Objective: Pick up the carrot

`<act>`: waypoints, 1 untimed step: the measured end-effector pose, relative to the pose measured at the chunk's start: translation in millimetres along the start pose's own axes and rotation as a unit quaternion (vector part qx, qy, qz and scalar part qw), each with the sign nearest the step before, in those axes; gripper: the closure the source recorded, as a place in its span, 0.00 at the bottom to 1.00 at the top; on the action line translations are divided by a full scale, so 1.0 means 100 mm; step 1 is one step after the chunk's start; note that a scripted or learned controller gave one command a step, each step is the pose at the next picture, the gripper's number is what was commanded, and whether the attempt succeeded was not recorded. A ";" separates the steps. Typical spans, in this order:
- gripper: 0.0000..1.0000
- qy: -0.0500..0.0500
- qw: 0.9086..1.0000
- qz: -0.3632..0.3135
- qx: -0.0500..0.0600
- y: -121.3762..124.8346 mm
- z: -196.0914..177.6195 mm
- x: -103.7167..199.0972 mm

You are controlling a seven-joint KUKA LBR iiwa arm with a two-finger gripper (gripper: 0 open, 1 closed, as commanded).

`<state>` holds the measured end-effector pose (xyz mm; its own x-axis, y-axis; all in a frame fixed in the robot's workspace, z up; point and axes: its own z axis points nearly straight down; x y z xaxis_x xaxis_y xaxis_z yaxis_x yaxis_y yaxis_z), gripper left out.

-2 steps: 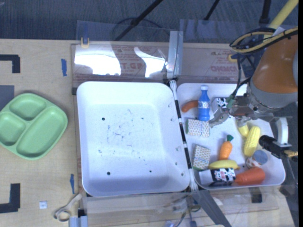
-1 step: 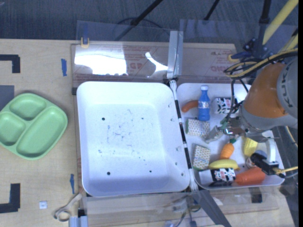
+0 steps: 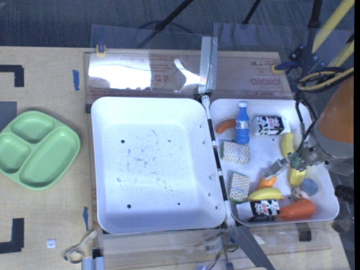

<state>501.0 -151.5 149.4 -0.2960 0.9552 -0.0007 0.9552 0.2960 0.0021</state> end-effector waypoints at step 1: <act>0.00 -0.001 0.997 0.073 -0.003 0.06 0.59 0.27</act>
<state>498.6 -123.9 90.8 -0.1545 0.9880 -0.0026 0.9880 0.1545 0.0093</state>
